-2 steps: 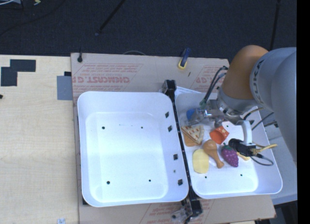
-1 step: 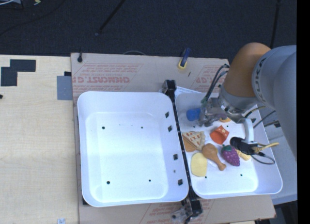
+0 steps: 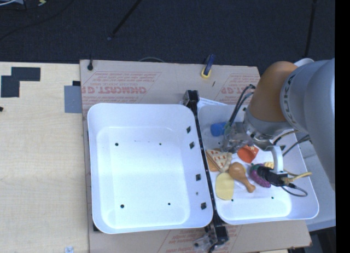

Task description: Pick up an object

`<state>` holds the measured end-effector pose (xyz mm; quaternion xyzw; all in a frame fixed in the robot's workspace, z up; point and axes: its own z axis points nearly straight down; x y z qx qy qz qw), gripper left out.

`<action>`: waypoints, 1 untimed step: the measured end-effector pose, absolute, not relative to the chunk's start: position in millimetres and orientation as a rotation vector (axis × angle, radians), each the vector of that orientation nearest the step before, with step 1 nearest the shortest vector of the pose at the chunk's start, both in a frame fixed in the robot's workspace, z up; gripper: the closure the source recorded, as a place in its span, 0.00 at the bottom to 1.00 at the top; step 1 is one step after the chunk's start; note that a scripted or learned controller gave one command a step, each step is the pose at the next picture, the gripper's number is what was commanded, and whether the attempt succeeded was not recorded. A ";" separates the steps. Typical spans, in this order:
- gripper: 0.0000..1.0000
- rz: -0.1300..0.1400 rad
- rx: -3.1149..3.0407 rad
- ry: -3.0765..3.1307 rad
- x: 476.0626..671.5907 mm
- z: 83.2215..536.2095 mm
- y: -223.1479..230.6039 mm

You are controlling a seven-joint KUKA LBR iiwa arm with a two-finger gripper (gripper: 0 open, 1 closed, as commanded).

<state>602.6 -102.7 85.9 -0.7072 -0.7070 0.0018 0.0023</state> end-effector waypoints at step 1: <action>1.00 0.000 -2.223 -2.219 618.9 87.7 -114.8</action>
